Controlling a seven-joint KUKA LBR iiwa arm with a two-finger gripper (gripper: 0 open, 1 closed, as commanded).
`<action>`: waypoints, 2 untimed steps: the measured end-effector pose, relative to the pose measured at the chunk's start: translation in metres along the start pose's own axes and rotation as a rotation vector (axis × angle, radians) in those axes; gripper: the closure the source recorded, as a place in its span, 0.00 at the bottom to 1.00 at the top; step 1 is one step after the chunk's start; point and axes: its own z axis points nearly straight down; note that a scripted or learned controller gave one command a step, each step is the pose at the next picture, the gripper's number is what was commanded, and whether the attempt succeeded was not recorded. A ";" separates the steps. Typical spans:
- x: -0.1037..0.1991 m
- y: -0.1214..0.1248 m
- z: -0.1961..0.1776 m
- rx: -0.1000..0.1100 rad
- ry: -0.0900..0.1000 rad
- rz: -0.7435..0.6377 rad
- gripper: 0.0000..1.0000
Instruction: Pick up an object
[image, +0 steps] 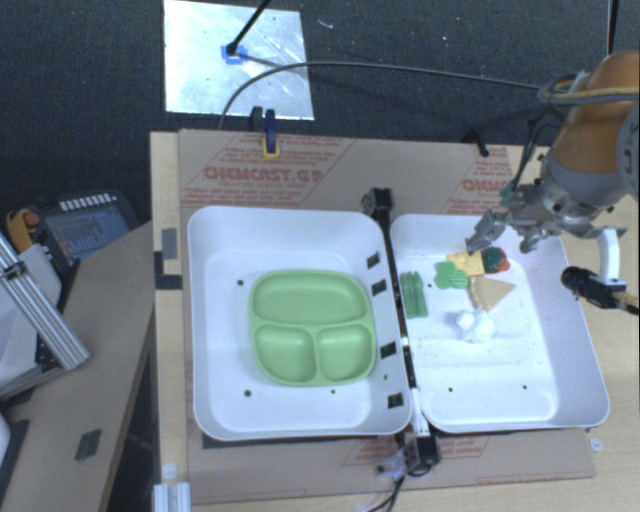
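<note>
White bins (230, 400) on cardboard sheet (330, 160) | dark floor (80, 90) | hand (505, 235) grip state unclear

One fixed cam above bench (120, 300) — looks down at slant on both bins (290, 225), mid-range.

green tray (310, 328), white bins (215, 300), orange-banded arm (597, 130)

Dark carpet floor (80, 100), tan side bench (110, 330).
</note>
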 end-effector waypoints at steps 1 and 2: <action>0.000 0.003 -0.007 -0.012 -0.002 -0.002 0.00; -0.007 0.005 0.037 -0.011 -0.002 0.000 0.00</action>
